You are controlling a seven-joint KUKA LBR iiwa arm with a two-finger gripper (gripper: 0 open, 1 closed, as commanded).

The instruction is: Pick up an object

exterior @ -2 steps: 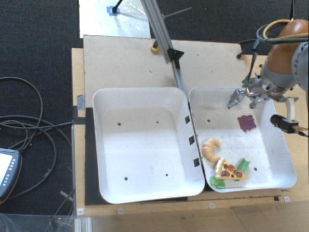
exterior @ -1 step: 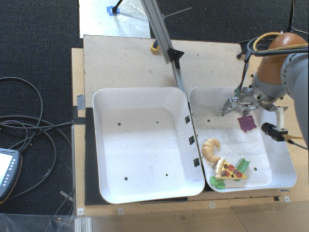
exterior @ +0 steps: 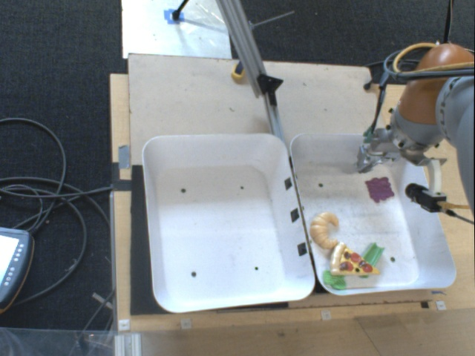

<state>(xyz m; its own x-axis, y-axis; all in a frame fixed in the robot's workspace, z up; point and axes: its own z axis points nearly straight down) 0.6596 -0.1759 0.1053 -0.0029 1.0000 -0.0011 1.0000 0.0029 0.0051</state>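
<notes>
Over the right bin (exterior: 445, 262), my gripper (exterior: 366, 162) hangs near a purple piece (exterior: 380, 189); I cannot tell its jaw state.

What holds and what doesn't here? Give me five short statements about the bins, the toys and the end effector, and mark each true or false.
1. The purple piece lies in the right bin. True.
2. The croissant lies in the left bin. False: it lies in the right bin, near the wall between the two bins.
3. The end effector is above the far part of the right bin. True.
4. The pizza slice lies nearer the front of the bin than the purple piece. True.
5. The end effector holds the croissant. False: the croissant lies on the bin floor, apart from the end effector.
</notes>
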